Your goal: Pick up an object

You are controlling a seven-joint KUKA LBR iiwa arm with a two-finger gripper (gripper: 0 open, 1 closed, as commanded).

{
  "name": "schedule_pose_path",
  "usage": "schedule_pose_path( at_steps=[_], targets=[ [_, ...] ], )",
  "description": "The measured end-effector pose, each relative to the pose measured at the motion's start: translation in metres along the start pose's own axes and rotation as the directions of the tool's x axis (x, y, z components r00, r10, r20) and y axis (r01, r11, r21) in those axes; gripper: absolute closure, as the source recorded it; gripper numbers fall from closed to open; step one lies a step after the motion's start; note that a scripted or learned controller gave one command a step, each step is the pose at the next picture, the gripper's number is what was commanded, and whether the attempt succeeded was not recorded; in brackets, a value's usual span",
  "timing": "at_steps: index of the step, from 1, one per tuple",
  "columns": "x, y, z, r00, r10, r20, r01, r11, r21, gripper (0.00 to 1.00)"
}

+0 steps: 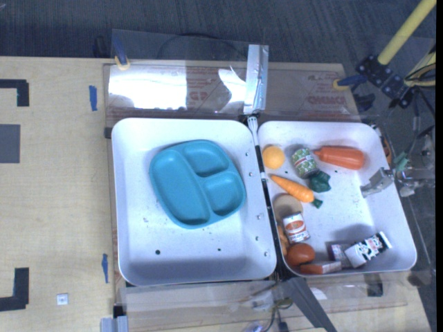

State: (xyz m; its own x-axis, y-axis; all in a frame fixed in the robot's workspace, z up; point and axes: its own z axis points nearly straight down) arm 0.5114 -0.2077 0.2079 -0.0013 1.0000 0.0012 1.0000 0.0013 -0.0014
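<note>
The right bin [387, 216] holds several small objects. An orange ball [274, 158] lies at its back left, with a green-labelled can [304, 162] and a large orange carrot [340, 157] beside it. A smaller carrot [292, 187] lies slantwise below them, its dark green top [319, 181] to the right. Toward the front are a tan round piece [284, 204], a red-labelled can [296, 227], a red tomato [300, 254] and a black-and-white bottle [367, 248]. My gripper [378, 181] hangs at the bin's right rim, apart from every object, with nothing seen in it.
The left bin [131, 234] bears a blue divided plate [198, 182]. A clear plastic sheet [180, 81] and a metal post [256, 78] stand behind the bins. Yellow-and-black equipment [398, 61] sits at the back right. Bare bin floor [346, 206] spreads between the carrot and the bottle.
</note>
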Motion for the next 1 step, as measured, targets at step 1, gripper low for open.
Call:
schedule_pose_path(
  at_steps=[1],
  targets=[
    [0.0784,0.0185,0.0902,0.983,-0.184,-0.002,0.184,0.983,0.004,0.00]
  ],
)
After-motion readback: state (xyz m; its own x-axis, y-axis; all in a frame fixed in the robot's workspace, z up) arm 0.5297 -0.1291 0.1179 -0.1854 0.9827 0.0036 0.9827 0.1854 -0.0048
